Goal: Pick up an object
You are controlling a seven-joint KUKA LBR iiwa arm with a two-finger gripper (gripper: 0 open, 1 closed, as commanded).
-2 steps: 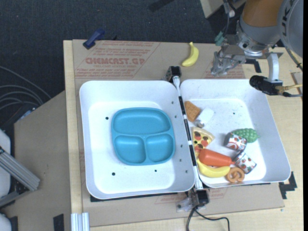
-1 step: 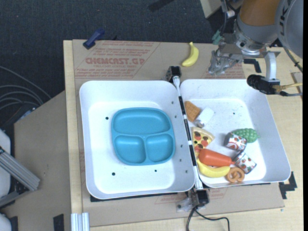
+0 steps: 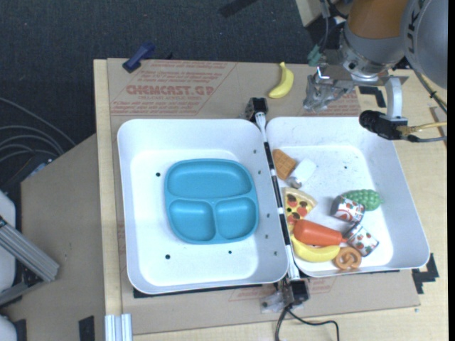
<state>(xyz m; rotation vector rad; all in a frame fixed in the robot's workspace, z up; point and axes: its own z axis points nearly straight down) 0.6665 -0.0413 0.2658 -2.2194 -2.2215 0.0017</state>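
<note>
Glossy pretzel (image 3: 348, 259) beside curved banana (image 3: 315, 251); metal gripper (image 3: 321, 95) above bench, seemingly parted, nothing between.

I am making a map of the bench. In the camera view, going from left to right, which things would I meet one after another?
Blue divided tray → waffle piece → pizza slice → claw → green toy.

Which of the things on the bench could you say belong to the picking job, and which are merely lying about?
Job: gripper; right bin's toys: carrot, pizza slice, pretzel, grapes.
Lying about: blue tray, banana outside the bins.
</note>
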